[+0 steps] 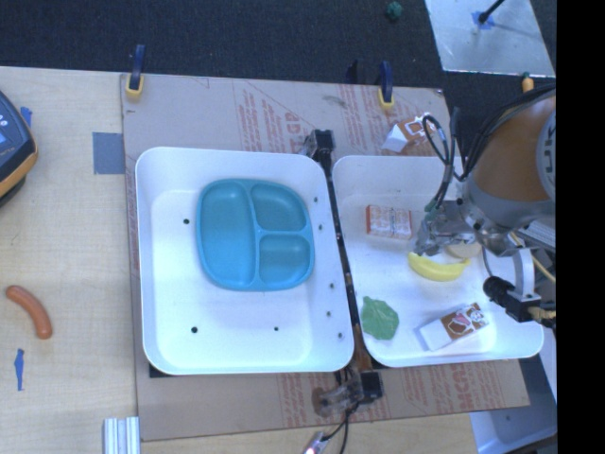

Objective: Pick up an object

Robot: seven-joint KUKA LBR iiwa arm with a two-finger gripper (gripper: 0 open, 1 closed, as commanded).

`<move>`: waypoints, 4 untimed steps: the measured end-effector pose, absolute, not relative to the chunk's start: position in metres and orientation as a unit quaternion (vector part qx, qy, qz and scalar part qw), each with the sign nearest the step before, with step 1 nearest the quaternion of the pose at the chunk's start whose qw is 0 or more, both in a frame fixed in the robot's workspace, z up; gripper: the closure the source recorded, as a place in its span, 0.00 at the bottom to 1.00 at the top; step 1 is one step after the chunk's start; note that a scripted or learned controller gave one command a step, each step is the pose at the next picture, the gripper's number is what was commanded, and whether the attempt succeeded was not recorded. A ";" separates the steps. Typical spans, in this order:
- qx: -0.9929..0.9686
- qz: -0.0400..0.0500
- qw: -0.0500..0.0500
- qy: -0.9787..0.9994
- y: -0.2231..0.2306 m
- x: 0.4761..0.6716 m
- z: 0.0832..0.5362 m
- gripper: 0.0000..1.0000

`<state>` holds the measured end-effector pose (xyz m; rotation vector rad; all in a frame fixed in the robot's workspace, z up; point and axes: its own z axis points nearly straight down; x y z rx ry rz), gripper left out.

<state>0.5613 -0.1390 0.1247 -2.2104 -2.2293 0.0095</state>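
1. The gripper (437, 238) hangs low in the right bin (397, 348), just above the banana (438, 268); I cannot tell its state.
2. The banana lies near the bin's right side.
3. Good advice: descend straight, centre over the banana's middle, then close gently.

We see a pale wooden bench (66, 253) with a brown cardboard sheet (274, 112) clamped along its far edge. Beyond that edge lies dark carpet (236, 17), with a bright grey floor patch (487, 26) at the far right corner.
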 end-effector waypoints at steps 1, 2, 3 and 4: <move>-0.704 0.003 0.001 -0.710 -0.139 0.561 0.125 0.00; -0.705 0.002 0.001 -0.709 -0.150 0.549 0.091 0.00; -0.704 0.003 0.001 -0.710 -0.151 0.549 0.102 1.00; -0.706 0.000 0.000 -0.709 -0.098 0.620 0.195 1.00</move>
